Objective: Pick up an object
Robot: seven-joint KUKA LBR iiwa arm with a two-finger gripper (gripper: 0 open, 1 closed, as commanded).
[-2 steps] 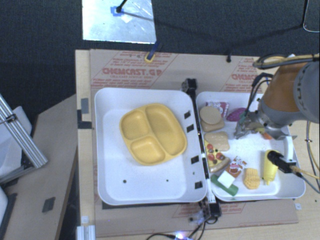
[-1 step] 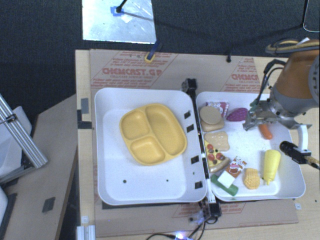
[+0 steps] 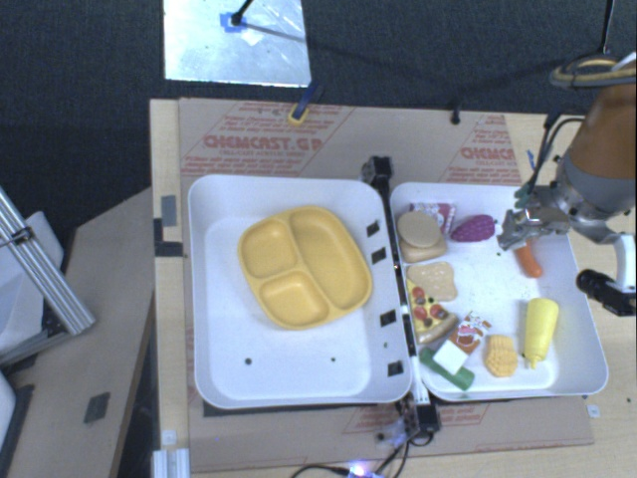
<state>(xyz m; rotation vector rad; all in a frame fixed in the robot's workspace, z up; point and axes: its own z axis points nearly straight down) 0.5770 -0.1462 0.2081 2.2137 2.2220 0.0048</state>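
Looks like a robotics lab, not a kitchen or anything homey. Two shallow white bins [image 3: 299, 391] clamped side by side on a cardboard-covered worktop [image 3: 259, 137], plastic toy food [image 3: 503, 355] and a yellow divided plate [image 3: 304, 265] instead of real dishes, and an industrial arm [image 3: 602, 157] reaching in over it all. Also dark carpet [image 3: 80, 88], an aluminium frame rail [image 3: 40, 267], loose cables, and a shiny metal sheet [image 3: 237, 28] taped to the floor.
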